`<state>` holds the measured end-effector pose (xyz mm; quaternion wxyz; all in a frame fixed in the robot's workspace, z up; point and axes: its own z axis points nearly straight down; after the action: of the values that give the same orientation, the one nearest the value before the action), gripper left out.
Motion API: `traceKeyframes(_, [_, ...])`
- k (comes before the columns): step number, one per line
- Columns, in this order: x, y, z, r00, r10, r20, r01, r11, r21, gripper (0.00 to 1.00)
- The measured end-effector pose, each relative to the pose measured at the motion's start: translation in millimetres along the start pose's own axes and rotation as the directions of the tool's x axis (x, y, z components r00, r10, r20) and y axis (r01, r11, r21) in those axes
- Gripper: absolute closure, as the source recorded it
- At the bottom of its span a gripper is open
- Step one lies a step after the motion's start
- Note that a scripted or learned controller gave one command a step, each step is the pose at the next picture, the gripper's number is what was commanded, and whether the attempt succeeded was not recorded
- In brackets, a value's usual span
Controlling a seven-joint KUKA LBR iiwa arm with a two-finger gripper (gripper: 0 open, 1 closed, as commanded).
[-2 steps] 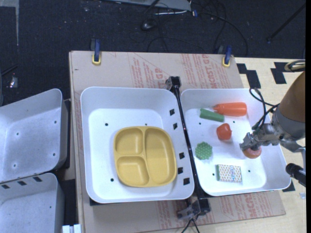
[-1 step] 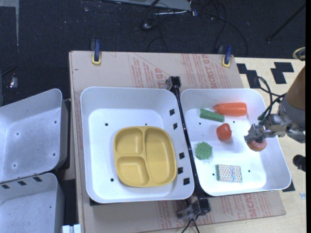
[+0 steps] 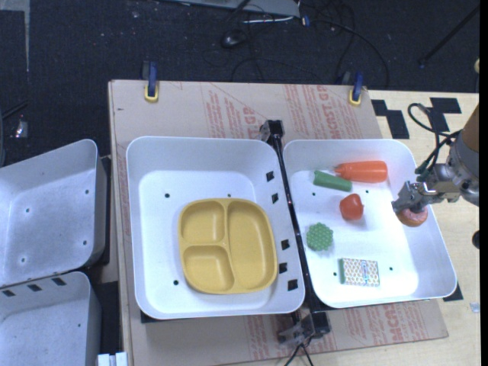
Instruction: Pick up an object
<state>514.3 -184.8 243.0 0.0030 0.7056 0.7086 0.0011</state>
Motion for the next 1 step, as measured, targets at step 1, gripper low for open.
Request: traceKeyframes(1, [43.6,11.7,5.1,1.000,-0.003,-0.004,0.003,1.000,0.006,1.00])
